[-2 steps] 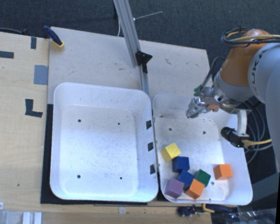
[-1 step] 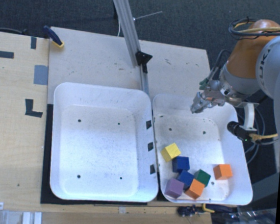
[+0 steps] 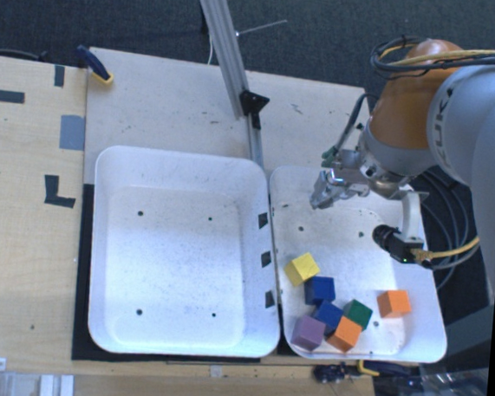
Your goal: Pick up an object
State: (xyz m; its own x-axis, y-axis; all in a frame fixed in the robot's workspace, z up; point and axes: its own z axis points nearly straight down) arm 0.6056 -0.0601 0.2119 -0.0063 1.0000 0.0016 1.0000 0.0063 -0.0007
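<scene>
Several small blocks lie in the right bin (image 3: 416,253), toward its near end: a yellow block (image 3: 303,267), two blue blocks (image 3: 320,289) (image 3: 328,315), a green block (image 3: 359,312), a purple block (image 3: 309,332), and two orange blocks (image 3: 347,334) (image 3: 393,303). My gripper (image 3: 324,196) hangs over the far left part of the right bin, well apart from the blocks, pointing down and to the left. Nothing shows between its fingers, which sit close together.
The left bin (image 3: 110,180) stands beside the right one. A slanted metal pole (image 3: 231,56) with a black clamp crosses the bench behind the bins. Black cables (image 3: 438,250) loop off the arm over the right bin's right edge.
</scene>
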